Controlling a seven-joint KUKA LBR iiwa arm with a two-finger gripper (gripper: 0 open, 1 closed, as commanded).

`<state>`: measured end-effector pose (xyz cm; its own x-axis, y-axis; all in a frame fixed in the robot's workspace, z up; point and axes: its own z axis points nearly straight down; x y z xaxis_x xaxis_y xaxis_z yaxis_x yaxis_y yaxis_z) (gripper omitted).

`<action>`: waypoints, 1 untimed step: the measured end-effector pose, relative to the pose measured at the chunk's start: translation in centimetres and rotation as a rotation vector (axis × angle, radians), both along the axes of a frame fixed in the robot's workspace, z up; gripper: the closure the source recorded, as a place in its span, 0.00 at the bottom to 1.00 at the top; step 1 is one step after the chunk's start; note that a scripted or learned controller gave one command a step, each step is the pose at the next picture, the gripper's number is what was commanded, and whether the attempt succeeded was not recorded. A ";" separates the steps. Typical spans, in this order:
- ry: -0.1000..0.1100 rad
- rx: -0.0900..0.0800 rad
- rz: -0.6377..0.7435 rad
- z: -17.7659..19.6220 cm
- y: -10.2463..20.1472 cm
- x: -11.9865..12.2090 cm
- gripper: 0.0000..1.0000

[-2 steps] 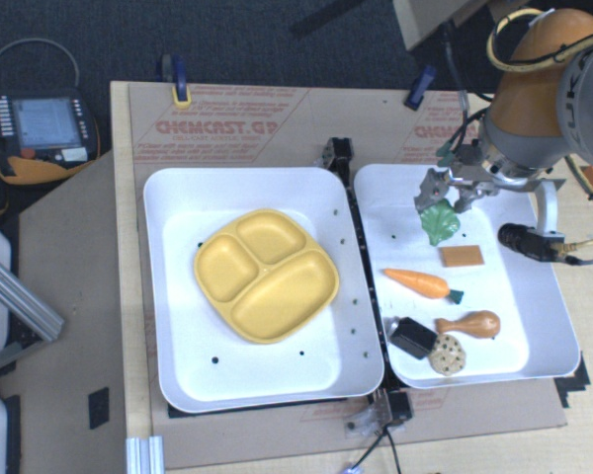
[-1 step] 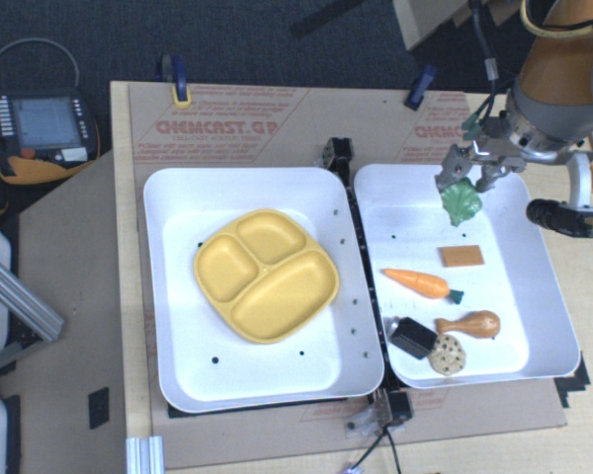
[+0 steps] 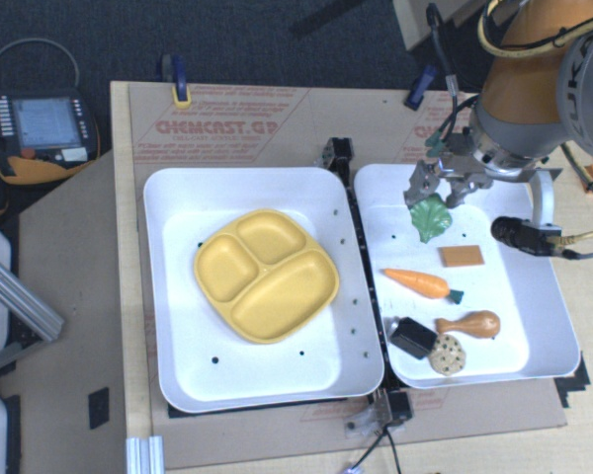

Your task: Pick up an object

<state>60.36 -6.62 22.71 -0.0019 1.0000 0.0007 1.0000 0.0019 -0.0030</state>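
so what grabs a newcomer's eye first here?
The yellow divided plate, alone in the left bin. Then the end effector in the right bin, right above a green leafy toy, with an orange carrot lying below it.

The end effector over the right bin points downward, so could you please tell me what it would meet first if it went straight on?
Most likely the green leafy toy, which lies just under the end effector. Height is hard to judge from this slanted view, so contact may already be close.
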 end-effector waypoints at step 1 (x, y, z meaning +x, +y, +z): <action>0.002 0.001 0.001 -1.0 4.3 -2.5 1.00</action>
